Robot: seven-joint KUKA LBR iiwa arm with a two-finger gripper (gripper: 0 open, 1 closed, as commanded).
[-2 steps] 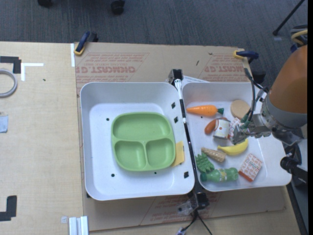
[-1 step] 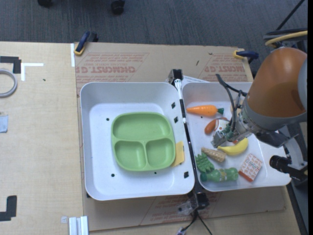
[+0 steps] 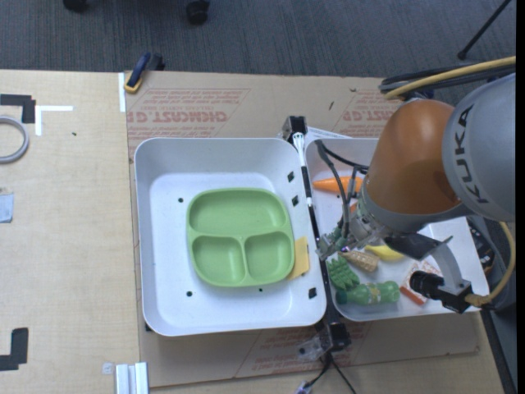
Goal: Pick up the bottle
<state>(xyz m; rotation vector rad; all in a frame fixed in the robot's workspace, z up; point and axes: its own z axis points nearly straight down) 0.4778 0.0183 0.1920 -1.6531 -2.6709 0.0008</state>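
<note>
You had the translucent green plastic bottle (image 3: 373, 293) lying on its side at the near edge of the right-hand white bin (image 3: 467, 309), beside a knobbly green toy (image 3: 343, 272). The two-finger gripper (image 3: 343, 242) hung just above; its grip state couldn't be told. Descending squarely across the bottle's width would probably have served best.

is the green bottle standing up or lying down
Lying down: the green bottle rests on its side along the right bin's front edge.
</note>
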